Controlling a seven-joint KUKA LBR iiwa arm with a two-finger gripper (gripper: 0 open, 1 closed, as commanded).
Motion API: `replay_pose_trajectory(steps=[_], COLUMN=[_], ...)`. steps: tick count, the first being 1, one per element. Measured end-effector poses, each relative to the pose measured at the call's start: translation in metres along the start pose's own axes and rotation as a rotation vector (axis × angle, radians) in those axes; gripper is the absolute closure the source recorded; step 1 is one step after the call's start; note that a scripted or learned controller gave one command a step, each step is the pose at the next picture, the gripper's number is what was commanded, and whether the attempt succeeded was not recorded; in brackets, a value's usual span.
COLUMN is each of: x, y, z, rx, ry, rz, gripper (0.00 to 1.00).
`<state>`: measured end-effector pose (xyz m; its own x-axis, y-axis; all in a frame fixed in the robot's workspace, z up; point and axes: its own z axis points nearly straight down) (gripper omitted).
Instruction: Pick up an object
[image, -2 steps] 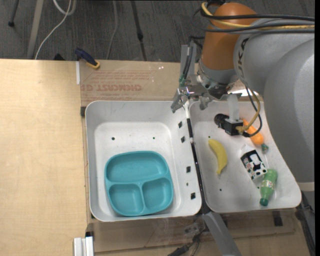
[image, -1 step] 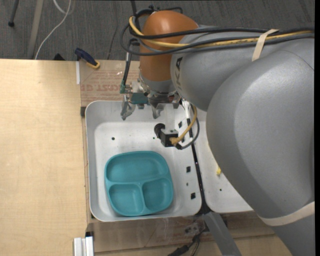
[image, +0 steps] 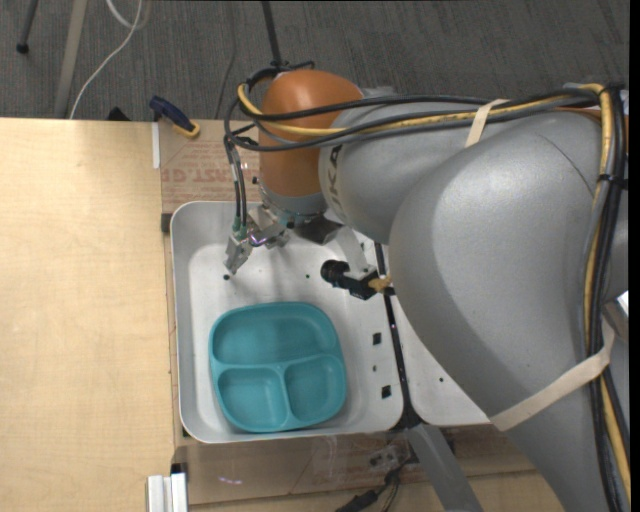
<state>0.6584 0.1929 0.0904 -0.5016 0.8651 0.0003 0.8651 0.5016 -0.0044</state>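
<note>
The arm is covering nearly all of the right bin, leaving only a strip of its floor showing next to the left bin. What is lying under the arm cannot be told. The arm itself is running off the right and bottom edges. The orange band is hiding the left bin's far rim and far right corner. The gripper is showing too small to tell whether anything is in it. The lettering on the cardboard is being cut short by the bin, too partial for reading.
</note>
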Motion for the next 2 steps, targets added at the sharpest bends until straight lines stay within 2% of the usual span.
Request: replay_pose_trajectory(steps=[1,2], x=[-0.103,0.051], y=[-0.058,-0.089], z=[-0.102,-0.001], rx=[-0.006,-0.003], ry=[-0.004,-0.001], rz=[0.066,-0.212], gripper=[0.00,0.00])
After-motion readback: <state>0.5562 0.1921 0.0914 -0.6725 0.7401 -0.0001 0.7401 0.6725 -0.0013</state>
